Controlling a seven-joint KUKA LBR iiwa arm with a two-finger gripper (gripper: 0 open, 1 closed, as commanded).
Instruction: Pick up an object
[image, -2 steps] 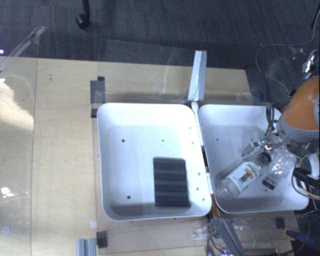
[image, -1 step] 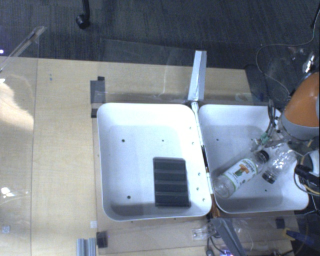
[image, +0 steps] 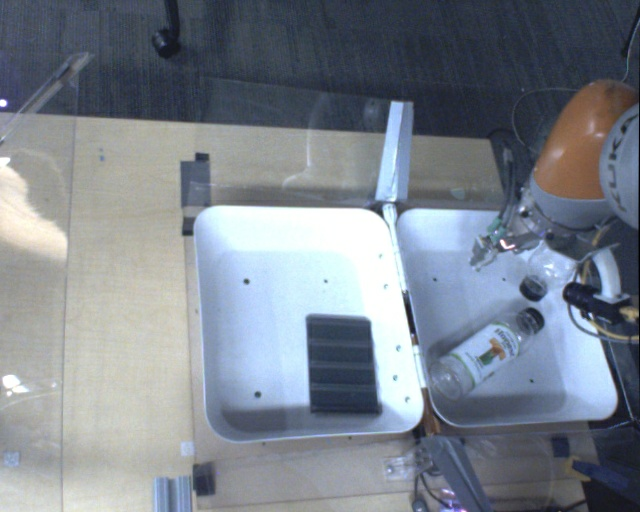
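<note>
A clear bottle (image: 487, 355) lies on its side in the right bin (image: 590, 405). The end effector (image: 497, 243) hangs above the bottle's capped end, apart. A black ridged block (image: 342, 364) sits in the left bin (image: 250, 250).

We see a pale wooden bench (image: 120, 330) bearing two shallow white bins side by side, their inner walls touching. The left bin (image: 215, 300) sits near the bench's middle; the right bin (image: 440, 250) lies beside it. A grey metal strip (image: 393, 150) runs from the far edge to where the bins meet. Small dark brackets (image: 197, 180), perhaps clamps, sit at the left bin's corners.
</note>
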